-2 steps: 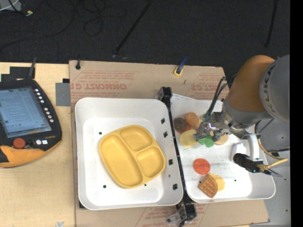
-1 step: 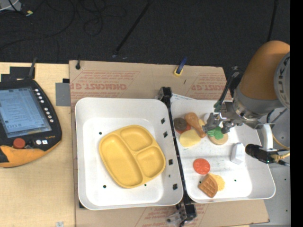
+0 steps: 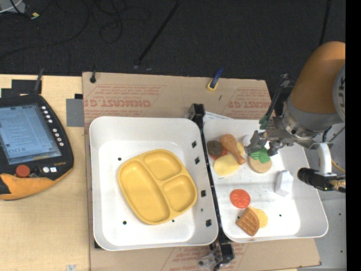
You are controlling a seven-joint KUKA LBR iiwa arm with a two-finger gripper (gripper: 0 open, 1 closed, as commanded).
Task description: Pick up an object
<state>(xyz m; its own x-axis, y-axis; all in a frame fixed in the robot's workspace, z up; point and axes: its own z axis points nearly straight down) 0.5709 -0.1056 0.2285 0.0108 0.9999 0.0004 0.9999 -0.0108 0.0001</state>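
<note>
My gripper (image 3: 264, 147) hangs low over the back of the right bin (image 3: 309, 222), at the end of the grey arm with its orange band (image 3: 318, 75). Directly under it lies a small green piece (image 3: 258, 155), resting on a round tan disc (image 3: 261, 164). Whether the gripper touches the green piece is unclear from this angle. Left of the gripper lie a toy chicken drumstick (image 3: 232, 146), a dark brown lump (image 3: 214, 148) and a pale yellow piece (image 3: 225, 166). Nearer the front are a red slice (image 3: 240, 198), a waffle-like wedge (image 3: 247, 223) and a white block (image 3: 283, 182).
The left bin (image 3: 107, 145) holds a yellow divided plate (image 3: 157, 185). A black divider (image 3: 206, 174) runs between the bins. A teach pendant (image 3: 31, 145) lies on the bench at far left. A black part (image 3: 318, 178) sticks over the right bin's right rim.
</note>
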